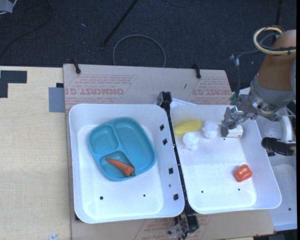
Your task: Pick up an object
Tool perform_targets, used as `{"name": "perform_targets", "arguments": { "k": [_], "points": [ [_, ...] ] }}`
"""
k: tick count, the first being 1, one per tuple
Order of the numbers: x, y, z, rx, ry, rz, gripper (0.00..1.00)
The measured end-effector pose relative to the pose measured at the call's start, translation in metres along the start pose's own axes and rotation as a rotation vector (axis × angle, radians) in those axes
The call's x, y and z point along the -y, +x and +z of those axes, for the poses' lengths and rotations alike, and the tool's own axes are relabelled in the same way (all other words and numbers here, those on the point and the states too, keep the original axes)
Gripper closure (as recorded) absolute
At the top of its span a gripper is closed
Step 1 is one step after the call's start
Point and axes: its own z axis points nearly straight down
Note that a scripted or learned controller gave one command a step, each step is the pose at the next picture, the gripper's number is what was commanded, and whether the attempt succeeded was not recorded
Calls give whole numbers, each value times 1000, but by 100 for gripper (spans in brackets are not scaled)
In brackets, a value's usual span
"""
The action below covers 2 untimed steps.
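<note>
Two shallow white bins are sitting side by side on the table (30,159), on a sheet of printed cardboard (140,86). The left bin (90,204) is holding a blue divided plate (122,147), and an orange carrot (120,166) is lying in the plate's near compartment, pointing slantwise. The right bin (225,194) is carrying several small things: a yellow banana-like piece (187,126) is lying near the far left corner, just beside the divider between the bins; a white lump (190,141) is resting just in front of it, and a second white lump (210,130) is sitting a little to its right. An orange-red pepper-like object (243,172) is lying well apart from these, toward the bin's right side. The grey arm with its orange band (277,59) is reaching in from the right, and the hand (229,125) is hanging low over the far right part of the right bin. A small white block (235,131) is lying directly at the fingertips, touching or nearly touching them, but whether it is actually sitting between the fingers is not something I can tell, and the fingers' spread is also too dark and small to judge. The second white lump is lying just to the left of the hand.
</note>
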Motion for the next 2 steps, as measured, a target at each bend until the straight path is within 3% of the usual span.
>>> {"name": "perform_targets", "arguments": {
  "k": [2],
  "points": [
    [13, 104, -2, -3, 5, -4, 100]
  ]
}}
